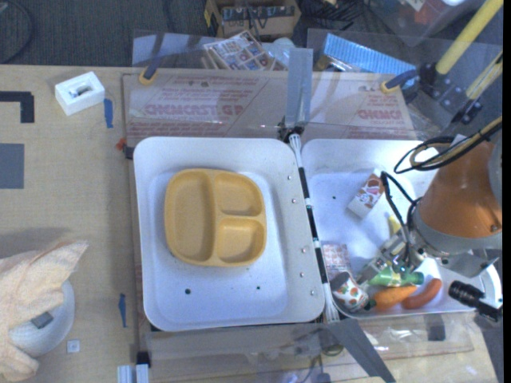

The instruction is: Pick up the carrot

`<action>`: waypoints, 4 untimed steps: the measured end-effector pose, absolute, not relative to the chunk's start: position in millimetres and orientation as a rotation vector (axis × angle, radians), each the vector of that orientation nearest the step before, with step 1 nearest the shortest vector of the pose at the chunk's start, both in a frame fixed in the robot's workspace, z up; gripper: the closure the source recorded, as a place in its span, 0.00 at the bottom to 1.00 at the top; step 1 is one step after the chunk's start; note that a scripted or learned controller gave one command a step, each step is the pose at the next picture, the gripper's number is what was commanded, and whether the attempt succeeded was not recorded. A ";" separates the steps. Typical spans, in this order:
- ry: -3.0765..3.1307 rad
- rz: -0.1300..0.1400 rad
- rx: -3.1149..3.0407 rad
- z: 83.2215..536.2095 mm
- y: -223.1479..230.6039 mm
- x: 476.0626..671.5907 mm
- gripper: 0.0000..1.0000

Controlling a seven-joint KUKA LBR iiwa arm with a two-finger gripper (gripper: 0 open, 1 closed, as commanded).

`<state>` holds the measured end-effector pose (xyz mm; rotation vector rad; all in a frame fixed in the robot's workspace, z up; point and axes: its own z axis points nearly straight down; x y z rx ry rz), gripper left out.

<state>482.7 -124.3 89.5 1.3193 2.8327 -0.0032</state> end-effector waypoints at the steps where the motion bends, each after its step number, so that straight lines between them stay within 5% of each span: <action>1: 2.619 0.002 1.718 88.0 -177.3 544.3 0.00; 2: 2.740 0.002 1.524 87.5 -185.4 480.7 0.00; 3: 2.614 0.004 1.730 88.0 -141.4 481.7 0.00; 4: 2.227 0.005 2.208 87.4 -171.0 481.6 0.00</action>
